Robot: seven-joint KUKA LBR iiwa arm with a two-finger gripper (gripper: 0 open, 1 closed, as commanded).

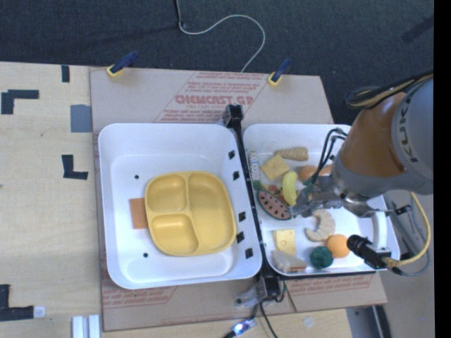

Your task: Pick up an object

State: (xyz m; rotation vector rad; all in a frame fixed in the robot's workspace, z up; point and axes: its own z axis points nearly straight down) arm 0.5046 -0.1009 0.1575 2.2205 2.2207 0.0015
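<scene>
Your hand (304,201) sits low in the right bin (366,277), right of centre in the frame, among crowded toy food beside the banana (289,186) and watermelon slice (273,204). I cannot tell its state. Crowding could make it pinch two pieces or nudge one away.

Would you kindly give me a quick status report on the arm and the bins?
Gripper low in right bin, among toy food, by watermelon slice and banana. Grasp unconfirmed. Yellow tray sits in left bin.
</scene>
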